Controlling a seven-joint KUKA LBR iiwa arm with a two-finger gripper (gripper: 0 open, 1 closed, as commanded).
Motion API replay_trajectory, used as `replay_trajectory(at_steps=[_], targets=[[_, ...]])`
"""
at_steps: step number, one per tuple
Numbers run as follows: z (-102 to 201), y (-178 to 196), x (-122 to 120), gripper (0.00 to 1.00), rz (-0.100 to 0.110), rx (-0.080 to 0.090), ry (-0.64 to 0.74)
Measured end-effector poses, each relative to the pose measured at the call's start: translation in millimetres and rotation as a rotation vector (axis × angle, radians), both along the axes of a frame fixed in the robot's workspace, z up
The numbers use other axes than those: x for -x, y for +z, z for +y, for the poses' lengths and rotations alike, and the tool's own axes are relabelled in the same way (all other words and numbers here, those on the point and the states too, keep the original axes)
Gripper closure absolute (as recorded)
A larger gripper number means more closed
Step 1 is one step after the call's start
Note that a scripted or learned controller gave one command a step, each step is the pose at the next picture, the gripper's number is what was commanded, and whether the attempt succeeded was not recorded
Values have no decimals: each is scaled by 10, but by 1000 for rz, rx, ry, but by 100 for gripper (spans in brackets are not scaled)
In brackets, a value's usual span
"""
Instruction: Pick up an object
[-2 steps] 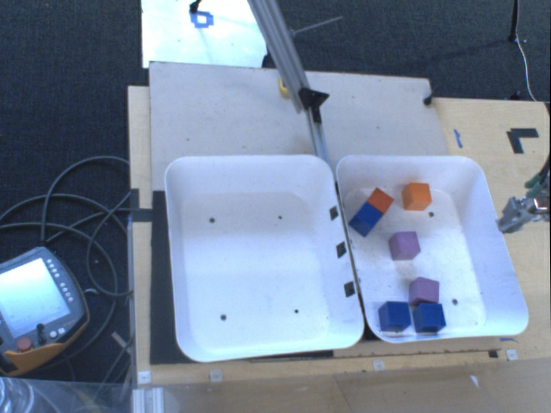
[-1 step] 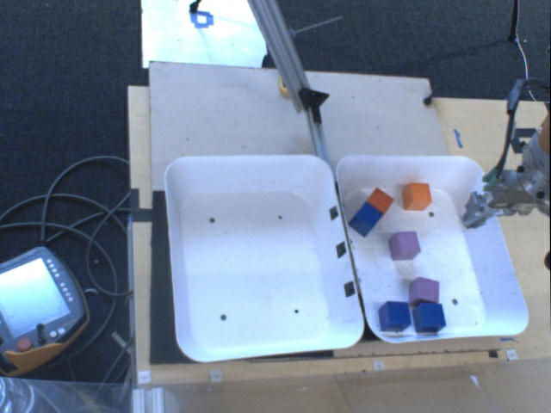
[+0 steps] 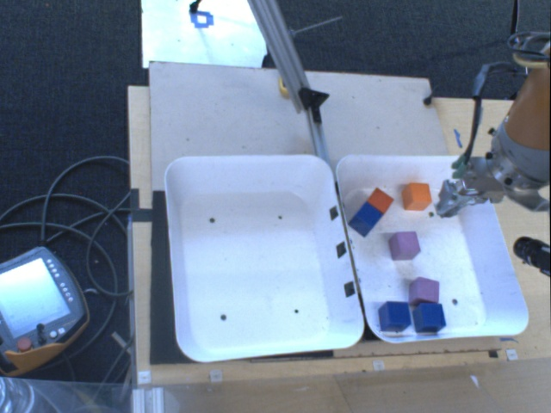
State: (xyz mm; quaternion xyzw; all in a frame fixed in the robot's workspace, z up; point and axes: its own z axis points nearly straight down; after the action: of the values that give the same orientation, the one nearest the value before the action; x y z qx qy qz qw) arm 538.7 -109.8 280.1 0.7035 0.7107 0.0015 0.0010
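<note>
Blue blocks [image 3: 411, 317] three, purple two, orange two, gripper [image 3: 449, 199] fingers' state unclear

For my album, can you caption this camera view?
Gripper hovers beside the orange block in the right bin.

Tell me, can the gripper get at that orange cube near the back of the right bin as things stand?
Probably yes. The gripper hangs just to the right of the orange cube, with bare bin floor between them. The nearest other block, the orange and blue one, lies apart on the cube's far side, so nothing seems to block the way.
</note>
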Motion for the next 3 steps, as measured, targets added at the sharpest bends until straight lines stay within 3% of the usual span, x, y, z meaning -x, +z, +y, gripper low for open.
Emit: replay_trajectory(at_steps=[3], targets=[[1379,-378,-564,100,1,-1,1]])
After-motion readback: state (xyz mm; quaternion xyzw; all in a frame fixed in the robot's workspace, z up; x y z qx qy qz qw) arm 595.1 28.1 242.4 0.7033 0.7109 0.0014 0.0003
